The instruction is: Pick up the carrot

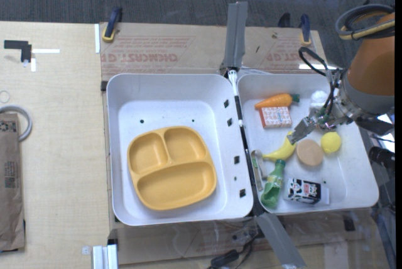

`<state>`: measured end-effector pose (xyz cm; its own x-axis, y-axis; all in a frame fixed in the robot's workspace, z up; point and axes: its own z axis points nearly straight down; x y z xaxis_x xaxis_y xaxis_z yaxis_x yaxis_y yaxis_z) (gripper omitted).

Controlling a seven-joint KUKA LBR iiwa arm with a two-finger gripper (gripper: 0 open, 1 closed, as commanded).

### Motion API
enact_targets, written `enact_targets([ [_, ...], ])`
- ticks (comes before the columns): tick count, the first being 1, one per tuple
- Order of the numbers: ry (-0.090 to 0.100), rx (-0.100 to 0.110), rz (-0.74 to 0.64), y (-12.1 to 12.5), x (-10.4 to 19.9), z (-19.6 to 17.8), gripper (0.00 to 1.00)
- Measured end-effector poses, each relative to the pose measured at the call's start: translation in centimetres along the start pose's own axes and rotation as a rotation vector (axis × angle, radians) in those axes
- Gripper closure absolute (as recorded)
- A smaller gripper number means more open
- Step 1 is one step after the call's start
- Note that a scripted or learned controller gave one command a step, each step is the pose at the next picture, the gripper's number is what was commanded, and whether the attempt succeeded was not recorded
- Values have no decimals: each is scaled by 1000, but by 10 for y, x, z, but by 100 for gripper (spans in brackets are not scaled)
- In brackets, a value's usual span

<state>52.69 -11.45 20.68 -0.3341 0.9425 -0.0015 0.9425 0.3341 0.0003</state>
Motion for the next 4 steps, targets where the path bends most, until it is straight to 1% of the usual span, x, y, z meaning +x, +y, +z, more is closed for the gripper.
enact_targets([
  [1, 0, 0, -14, -8, -66, -3, 0],
  [2, 1, 0, -291, 4, -24, 30, 0],
  [3, 1, 0, -494, -51, -20, 1, 0],
  [4, 1, 0, -494, -51, -20, 1, 0],
])
